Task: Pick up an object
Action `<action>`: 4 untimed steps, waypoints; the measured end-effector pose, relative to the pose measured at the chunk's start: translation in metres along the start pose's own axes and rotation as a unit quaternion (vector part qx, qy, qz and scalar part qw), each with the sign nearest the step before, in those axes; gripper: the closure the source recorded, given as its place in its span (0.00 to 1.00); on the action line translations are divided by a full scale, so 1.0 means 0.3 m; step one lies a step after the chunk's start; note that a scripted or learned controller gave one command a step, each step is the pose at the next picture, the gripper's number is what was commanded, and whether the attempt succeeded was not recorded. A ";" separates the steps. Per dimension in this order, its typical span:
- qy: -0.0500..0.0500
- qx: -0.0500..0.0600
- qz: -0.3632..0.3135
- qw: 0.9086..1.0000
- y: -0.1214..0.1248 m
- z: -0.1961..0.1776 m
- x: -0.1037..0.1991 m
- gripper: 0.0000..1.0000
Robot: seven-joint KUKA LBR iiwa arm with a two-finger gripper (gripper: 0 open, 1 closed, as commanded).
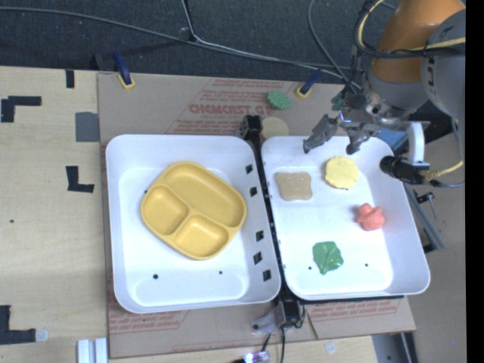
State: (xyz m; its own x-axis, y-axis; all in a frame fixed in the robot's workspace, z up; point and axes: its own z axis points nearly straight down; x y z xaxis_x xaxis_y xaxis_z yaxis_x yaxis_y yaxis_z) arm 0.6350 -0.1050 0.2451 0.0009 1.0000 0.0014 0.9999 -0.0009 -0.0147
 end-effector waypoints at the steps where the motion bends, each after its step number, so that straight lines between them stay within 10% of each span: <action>1: -0.001 -0.007 -0.001 1.000 0.007 -0.028 0.001 0.00; 4: -0.002 -0.007 -0.002 1.000 -0.015 0.544 0.017 0.00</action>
State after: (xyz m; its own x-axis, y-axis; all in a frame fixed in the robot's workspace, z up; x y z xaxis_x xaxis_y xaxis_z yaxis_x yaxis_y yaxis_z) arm 0.6283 -0.0997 0.0820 -0.0024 1.0000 -0.0020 1.0000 0.0024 -0.0012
